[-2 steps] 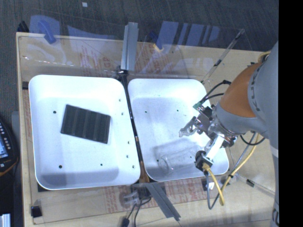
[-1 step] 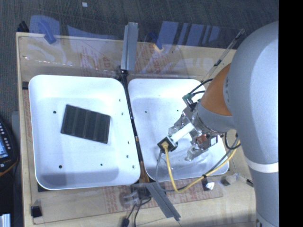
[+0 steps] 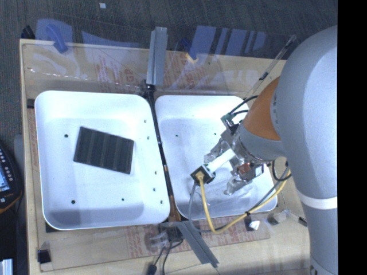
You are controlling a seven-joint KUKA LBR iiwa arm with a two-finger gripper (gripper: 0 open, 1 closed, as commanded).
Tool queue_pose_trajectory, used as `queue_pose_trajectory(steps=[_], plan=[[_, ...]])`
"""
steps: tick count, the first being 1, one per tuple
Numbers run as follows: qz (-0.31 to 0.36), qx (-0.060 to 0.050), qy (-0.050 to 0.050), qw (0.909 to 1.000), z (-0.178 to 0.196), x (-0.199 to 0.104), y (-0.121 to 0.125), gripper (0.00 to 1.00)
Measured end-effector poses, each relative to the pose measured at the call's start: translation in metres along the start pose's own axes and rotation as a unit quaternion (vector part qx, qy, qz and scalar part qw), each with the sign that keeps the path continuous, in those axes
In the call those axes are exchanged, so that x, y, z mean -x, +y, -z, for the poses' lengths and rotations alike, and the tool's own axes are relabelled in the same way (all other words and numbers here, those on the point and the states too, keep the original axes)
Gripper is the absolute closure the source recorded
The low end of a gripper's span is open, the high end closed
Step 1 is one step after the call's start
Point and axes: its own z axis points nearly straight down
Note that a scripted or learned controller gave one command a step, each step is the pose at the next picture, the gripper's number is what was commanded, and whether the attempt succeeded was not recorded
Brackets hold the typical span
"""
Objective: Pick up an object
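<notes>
One dark ribbed slab (image 3: 104, 149) lies flat in the left bin (image 3: 49, 171); our gripper (image 3: 238, 182) sits low in the right bin (image 3: 180, 125), and we cannot tell whether it is open.

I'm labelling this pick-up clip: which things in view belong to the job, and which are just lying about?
Job: pincer; dark ribbed slab in the left bin; right bin, where the pincer is.
Lying about: device with a screen at the left edge; grey bar behind the bins.
</notes>
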Motion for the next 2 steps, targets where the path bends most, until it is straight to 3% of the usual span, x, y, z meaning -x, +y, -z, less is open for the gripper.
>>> queue_pose_trajectory(steps=[1,2], plan=[[0.084,0.014,0.013,0.9963,-0.067,-0.002,0.034,0.00],[0.102,0.014,0.018,0.9945,-0.072,-0.043,0.073,0.00]])
